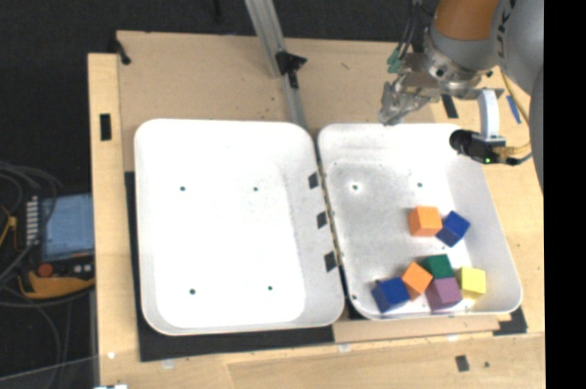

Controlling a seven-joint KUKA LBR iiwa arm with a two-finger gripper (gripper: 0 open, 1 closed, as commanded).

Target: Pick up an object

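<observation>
We see the gripper (399, 108) hanging over the far rim of the right bin (366, 222), nothing between its fingers. Whether they're apart or together, we can't tell; too small and blurred.

Candidate objects all sit in the right bin's near-right part, well apart from the gripper: an orange cube (424, 221) touching a blue cube (452, 228), then a tight cluster by the near wall: second blue cube (391, 294), second orange cube (417, 278), green cube (439, 266), purple cube (444, 293), yellow cube (472, 281). The left bin (229, 222) is off to the side.

Risks, as we judge them: cubes are packed touching, so a descending finger could land on a neighbour's top or shove the cluster instead of straddling one. Cubes near the wall leave little finger room; a collision with the rim is possible. Several are rotated, so jaws misaligned with faces could squeeze corners and pop the cube out.

Materials: cubes look solid, flat-faced, sharp-edged, matte, probably light. Bins are smooth white plastic, shallow, rounded corners; cubes would likely slide when nudged.
</observation>
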